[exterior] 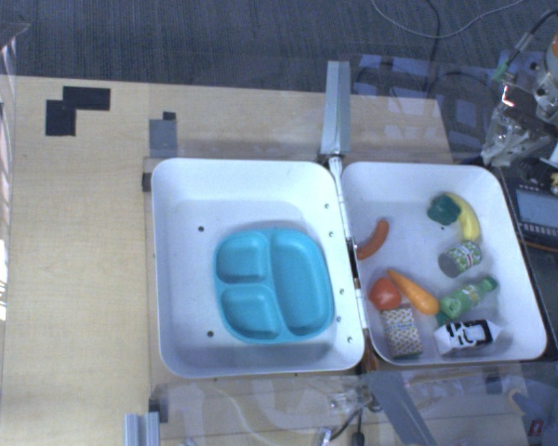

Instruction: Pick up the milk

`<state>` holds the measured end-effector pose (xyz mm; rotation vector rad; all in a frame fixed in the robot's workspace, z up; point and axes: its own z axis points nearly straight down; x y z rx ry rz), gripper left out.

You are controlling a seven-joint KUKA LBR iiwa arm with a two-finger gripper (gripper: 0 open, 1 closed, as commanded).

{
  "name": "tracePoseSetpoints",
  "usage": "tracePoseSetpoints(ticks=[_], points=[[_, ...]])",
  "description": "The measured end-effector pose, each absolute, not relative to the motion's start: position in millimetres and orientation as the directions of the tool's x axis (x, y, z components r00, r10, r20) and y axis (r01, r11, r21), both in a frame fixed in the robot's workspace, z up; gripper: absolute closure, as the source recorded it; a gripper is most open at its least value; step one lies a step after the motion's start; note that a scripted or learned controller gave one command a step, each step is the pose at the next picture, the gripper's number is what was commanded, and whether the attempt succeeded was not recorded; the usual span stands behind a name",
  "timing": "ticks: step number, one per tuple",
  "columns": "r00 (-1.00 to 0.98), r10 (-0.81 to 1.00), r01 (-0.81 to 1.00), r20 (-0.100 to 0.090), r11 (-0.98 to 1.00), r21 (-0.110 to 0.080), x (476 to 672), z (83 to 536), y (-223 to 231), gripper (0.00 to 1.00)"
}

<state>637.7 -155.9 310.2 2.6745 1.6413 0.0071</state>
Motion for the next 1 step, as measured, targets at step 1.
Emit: tracePoseSetpoints(ticks=[1], points=[[0.374,0.927,0.927,0.002,-0.374,0.007,624.3,403.9,-161.4,1.00]])
